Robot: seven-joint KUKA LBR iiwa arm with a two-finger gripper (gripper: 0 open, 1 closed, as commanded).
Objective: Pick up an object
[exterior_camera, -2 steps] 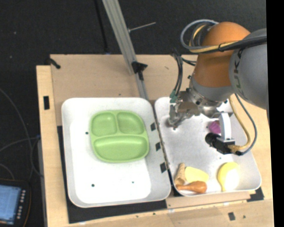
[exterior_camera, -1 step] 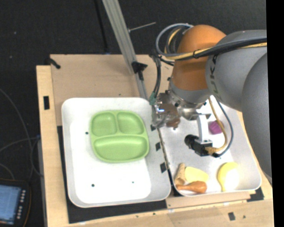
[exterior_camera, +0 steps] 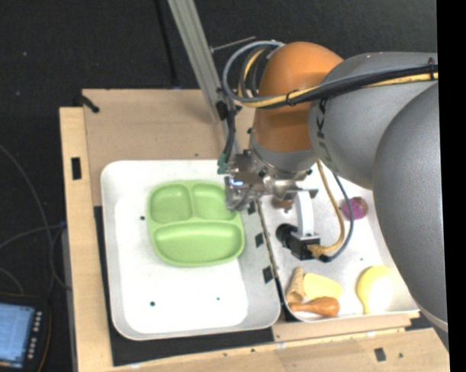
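While the claw (exterior_camera: 239,190) hangs over the far right rim of the green three-compartment plastic plate (exterior_camera: 195,225) in the left white bin (exterior_camera: 130,299), its state I cannot tell. Risk, as I judge it: closing on the thin rim and slipping. Yellow and orange toy foods (exterior_camera: 317,295) lie near, in the right bin (exterior_camera: 352,316).

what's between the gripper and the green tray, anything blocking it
Nothing visible. The gripper sits right at the upper right corner of the green divided tray in the left bin, with no other object between them.
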